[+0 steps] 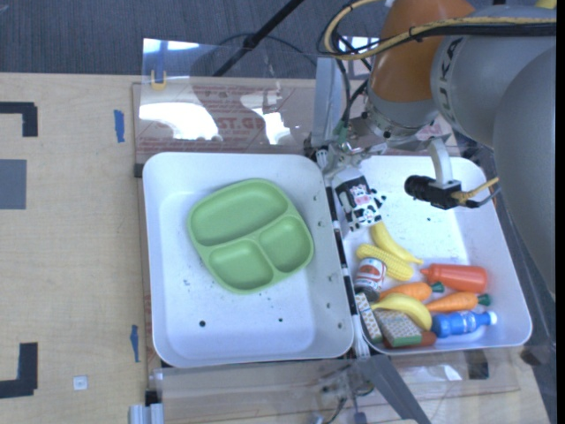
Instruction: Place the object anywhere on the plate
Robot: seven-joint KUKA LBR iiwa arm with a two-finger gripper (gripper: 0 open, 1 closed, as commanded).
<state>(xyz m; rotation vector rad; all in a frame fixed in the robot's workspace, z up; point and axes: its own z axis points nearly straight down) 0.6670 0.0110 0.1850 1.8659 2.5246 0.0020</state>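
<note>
Jaws spread or pressed together, we cannot tell: the gripper (338, 153) hangs over the far end of the wall between the two bins. It is a dark, glinting tangle there, under the grey arm (494, 78) and its orange band (415, 25). We see nothing between them that we could call held.

We find the green plate (252, 234) in the left bin (177, 325), lying flat and turned at a slant. Its one long and two smaller compartments all show bare green. Dark specks dot the white floor around it.

Which thing the task means we cannot say. Everything loose lies in the right bin (477, 237), well apart from the plate. Nearest the gripper is a small black-and-white toy (357, 203), too blurred for us to name. Beyond it are two bananas (393, 246) (406, 307) and a red-and-white can (371, 272) between them. An orange bottle (455, 276) lies there too, with a carrot (455, 303) just beside it and then a blue bottle (459, 323). A brownish block (402, 329) lies half under the nearer banana, its face unreadable. The arm cuts off the right bin's far right corner.

Behind the left bin a clear sheet (212, 113) catches white glare, so its faint red print is hard to read.
</note>
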